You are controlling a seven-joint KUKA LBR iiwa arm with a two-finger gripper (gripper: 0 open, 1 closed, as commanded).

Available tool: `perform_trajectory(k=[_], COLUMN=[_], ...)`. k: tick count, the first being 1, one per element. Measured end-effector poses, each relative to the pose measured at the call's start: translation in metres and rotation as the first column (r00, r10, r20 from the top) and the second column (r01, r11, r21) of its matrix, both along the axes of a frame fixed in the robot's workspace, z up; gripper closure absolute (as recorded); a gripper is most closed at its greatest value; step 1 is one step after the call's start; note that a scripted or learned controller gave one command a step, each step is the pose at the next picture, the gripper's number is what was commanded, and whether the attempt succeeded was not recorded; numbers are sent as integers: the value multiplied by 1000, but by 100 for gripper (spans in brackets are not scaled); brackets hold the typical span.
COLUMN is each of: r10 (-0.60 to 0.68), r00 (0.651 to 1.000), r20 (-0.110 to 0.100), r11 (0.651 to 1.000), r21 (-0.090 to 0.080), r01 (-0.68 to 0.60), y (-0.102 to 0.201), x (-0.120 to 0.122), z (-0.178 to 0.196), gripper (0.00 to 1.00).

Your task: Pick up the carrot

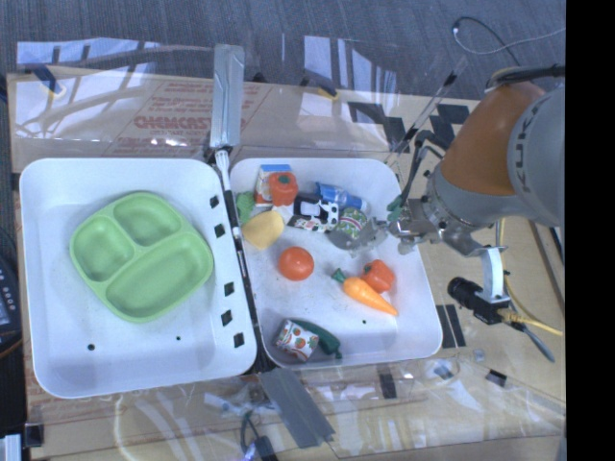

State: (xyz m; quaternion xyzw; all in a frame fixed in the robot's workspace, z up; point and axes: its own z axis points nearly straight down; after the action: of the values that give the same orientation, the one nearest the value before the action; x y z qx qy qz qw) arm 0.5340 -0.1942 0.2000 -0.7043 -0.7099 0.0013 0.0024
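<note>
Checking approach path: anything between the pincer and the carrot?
Nothing visible lies between them. The pincer sits up and right of the carrot. A small red-orange toy touches the carrot's upper right side, crowding the grasp.

We cannot make out how the tool [396, 227] stands; it blurs against grey wrist hardware. The arm [509, 152] is cut off at the right. The printed wrappers on the small cartons [332, 207] are too small for us to read.
</note>
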Motion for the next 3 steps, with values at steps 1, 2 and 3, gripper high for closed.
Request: perform_trajectory(k=[1,2,3], r10=[114,33,38], r00=[993,999,999], r20=[28,5,4], r11=[993,999,999], r21=[-16,-1,-1], r01=[-114,-33,-38], y=[-20,-15,-15], x=[-23,-56,-56], z=[-86,-107,-98], gripper=[0,0,100])
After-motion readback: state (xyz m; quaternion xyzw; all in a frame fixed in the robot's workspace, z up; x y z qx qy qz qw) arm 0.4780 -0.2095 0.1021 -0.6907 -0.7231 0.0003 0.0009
